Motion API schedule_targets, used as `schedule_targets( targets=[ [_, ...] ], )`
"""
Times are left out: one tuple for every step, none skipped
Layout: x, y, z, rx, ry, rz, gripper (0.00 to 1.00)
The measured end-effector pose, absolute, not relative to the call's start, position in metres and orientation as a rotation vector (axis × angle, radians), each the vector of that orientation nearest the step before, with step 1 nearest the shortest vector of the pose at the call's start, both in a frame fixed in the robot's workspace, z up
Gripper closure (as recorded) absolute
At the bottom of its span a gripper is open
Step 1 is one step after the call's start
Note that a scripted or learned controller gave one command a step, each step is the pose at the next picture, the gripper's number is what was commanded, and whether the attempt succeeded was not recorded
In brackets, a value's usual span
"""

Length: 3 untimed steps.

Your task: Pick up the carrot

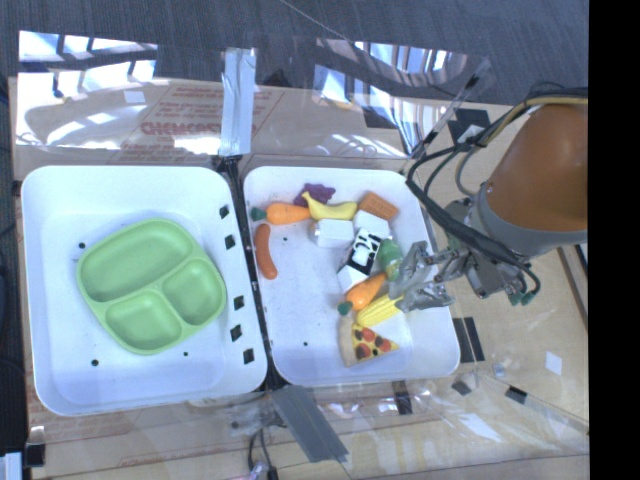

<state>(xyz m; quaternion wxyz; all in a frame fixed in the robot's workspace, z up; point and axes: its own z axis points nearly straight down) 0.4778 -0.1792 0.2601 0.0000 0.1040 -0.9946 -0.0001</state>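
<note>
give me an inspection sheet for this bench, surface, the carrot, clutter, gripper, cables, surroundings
Surface: two white bins; left bin holds a green divided plate.
Job's things: carrot in right bin, beside the gripper.
Clutter: second carrot, banana, pizza slice, corn, sausage.
Gripper: gripper low over the toys; grip unclear.
Cables: black cables at the arm.
Surroundings: dark carpet.

Red print on clear sheet (190, 118) behind bins, mirrored and blurred, unreadable. Black-white carton (362, 251) markings too small to read.
</note>
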Motion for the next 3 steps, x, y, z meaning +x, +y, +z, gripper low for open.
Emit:
schedule_targets(
  targets=[
    [0.501,-0.186,0.147,0.124,-3.133,-0.005,1.00],
    [0.507,-0.137,0.211,-0.253,-3.135,0.001,1.00],
    [0.512,-0.210,0.170,0.243,-3.133,0.000,1.00]
  ],
)
